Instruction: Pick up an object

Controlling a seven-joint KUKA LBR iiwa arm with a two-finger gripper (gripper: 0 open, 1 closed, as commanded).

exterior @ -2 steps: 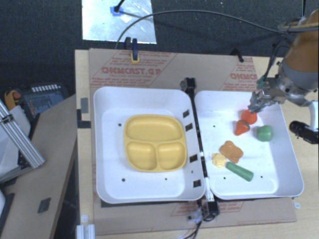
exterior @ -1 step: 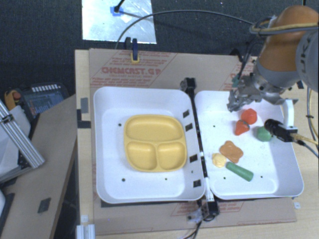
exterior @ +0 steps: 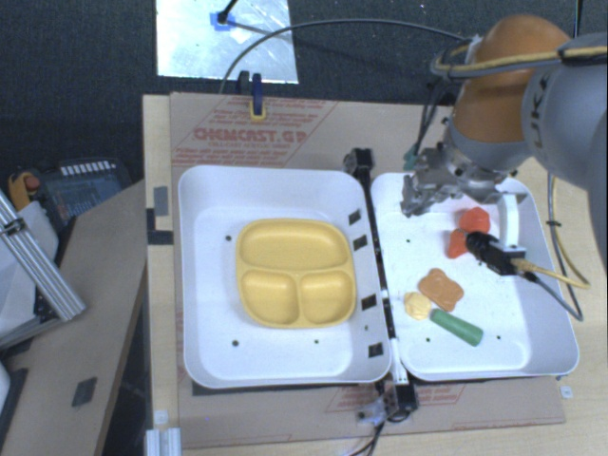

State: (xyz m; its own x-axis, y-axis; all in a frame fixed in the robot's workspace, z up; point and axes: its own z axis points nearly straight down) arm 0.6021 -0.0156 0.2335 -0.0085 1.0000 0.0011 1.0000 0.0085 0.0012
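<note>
Right bin (exterior: 518, 345), nearest you: a green stick (exterior: 457, 327), a small yellow lump (exterior: 417, 304) just beside its end, a tan slice (exterior: 442, 289) behind. Further back: a red-orange piece (exterior: 469, 232). Left bin (exterior: 209, 217): a yellow divided tray (exterior: 293, 272). Far corner of the right bin: the gripper (exterior: 415, 201), arm bent down over it from the right, over bare floor; whether apart or together, you cannot tell. Step, by judgement: approach, nothing picked. Next: shift over one piece, then descend.
</note>
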